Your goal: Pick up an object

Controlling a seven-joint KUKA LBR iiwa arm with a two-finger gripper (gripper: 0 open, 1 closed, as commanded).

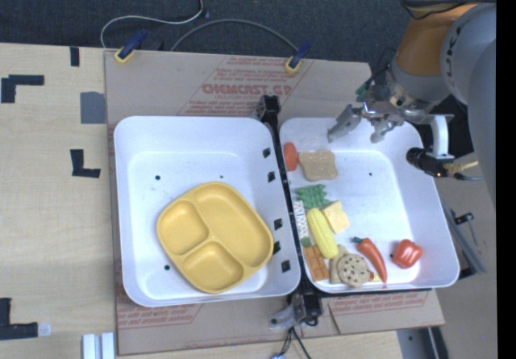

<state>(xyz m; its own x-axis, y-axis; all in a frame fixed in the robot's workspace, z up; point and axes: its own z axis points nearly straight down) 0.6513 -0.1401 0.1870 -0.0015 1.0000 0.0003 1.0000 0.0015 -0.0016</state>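
Observation:
My gripper [359, 128] hangs open over the far rim of the right bin [435, 224], with nothing between its fingers. Just below it to the left lie a slice of brown bread [318, 164] and a small orange carrot piece [290, 156]. Along the bin's left side are green beans [313, 194], a yellow cheese wedge [336, 216], a corn cob [322, 233], a chocolate-chip cookie [352, 269] and a flat orange piece [315, 265]. A red chilli [372, 257] and a red pepper [406, 252] lie near the front right.
The left bin [141, 148] holds a yellow three-compartment plate [214, 235]. Between the bins runs a black divider with clips [276, 180]. The arm's grey and orange body [447, 35] looms at the upper right. Cardboard [234, 87] lies under the bins.

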